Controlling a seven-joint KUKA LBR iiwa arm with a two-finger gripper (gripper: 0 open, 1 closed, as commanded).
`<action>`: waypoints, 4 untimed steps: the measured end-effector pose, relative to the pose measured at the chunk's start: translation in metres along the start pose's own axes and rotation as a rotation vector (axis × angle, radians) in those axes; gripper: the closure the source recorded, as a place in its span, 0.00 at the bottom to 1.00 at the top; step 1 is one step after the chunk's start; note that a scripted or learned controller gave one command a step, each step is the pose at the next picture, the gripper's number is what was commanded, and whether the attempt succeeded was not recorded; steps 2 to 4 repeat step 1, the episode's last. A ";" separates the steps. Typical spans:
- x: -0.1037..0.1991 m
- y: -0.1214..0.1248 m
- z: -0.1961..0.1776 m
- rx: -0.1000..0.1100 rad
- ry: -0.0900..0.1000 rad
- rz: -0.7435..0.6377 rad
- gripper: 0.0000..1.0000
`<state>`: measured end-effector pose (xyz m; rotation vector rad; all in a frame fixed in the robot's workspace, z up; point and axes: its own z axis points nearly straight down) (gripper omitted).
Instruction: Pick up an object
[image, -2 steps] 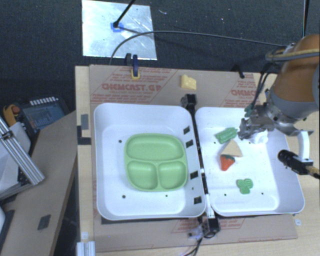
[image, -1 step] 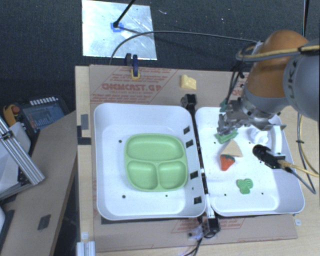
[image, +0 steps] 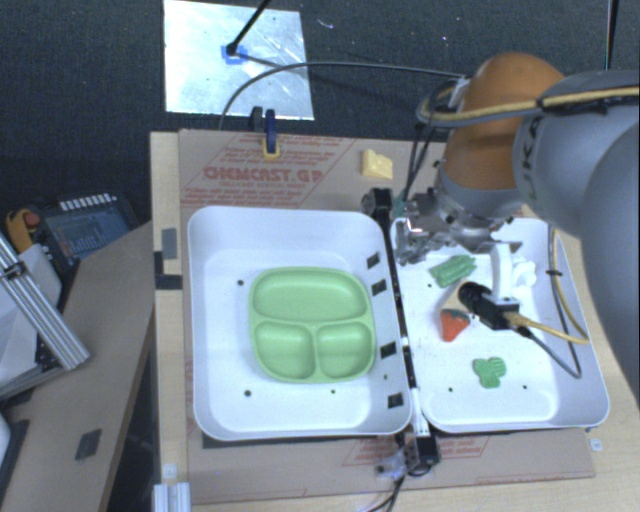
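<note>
Gripper (image: 412, 243) low in right bin (image: 535, 395) — seemingly just beside green piece (image: 452, 269).

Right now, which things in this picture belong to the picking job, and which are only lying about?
For the job: gripper; right bin; in it a pale green piece, a red piece, a dark green piece.

Lying about: green divided plate in the left bin; yellow block behind the bins; handheld controller on the side table.

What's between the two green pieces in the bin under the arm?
A small red piece, roughly midway between the upper green piece and the lower green piece, in the camera view.
</note>
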<state>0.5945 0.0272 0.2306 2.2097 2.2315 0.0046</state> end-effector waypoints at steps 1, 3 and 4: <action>0.058 0.023 -0.002 -0.001 0.001 0.000 1.00; 0.058 0.023 -0.002 -0.001 0.001 0.000 1.00; 0.058 0.023 -0.002 -0.001 0.001 0.000 1.00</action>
